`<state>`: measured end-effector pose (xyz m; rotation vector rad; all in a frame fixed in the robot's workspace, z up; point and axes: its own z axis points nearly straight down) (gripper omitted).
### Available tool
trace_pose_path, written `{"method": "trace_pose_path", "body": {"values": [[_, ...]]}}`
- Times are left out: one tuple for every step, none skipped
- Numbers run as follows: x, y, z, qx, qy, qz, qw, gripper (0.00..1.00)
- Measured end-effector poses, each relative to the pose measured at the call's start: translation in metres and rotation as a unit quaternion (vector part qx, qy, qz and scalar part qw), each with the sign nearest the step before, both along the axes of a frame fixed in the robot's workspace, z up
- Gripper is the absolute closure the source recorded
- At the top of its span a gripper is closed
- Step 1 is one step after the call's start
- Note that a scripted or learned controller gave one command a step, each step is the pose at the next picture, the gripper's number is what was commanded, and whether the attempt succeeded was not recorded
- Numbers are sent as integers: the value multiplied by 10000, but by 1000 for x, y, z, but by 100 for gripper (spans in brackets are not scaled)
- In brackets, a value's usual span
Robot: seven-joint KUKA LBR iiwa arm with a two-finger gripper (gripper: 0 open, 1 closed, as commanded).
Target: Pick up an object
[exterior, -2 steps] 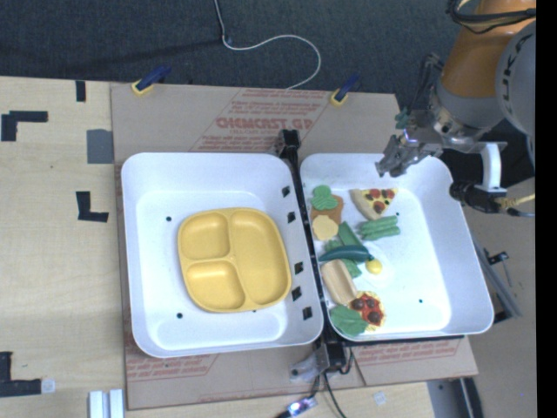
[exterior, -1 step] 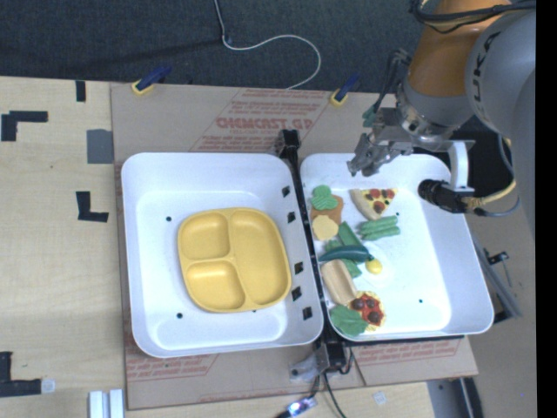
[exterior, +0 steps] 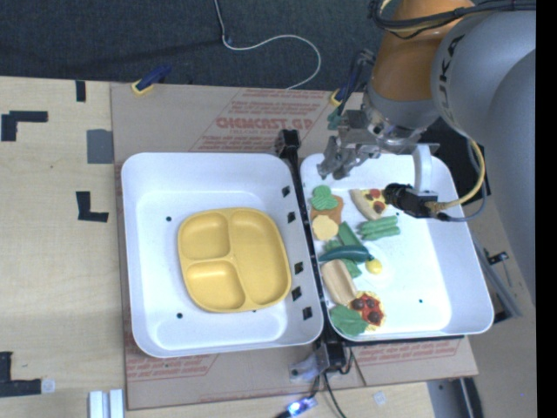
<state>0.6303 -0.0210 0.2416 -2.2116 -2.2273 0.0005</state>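
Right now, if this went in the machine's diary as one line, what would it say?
stage: reaching | pincer: over right bin's far left corner, nothing seen held | toy food: along left wall | yellow plate: left bin

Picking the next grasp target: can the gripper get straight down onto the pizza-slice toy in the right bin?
Probably yes. The gripper hangs above the right white bin, near its far left corner. The triangular pizza-slice toy lies close by with nothing on top; green bean pods sit beside it.

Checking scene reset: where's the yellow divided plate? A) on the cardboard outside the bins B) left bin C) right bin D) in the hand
B: the yellow divided plate lies flat in the left bin, while the toy food pieces are piled along the left side of the right bin.
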Motion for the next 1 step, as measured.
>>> {"method": "trace_pose_path", "body": {"values": [[7, 52, -10, -9, -1, -8, 10000, 100]]}}
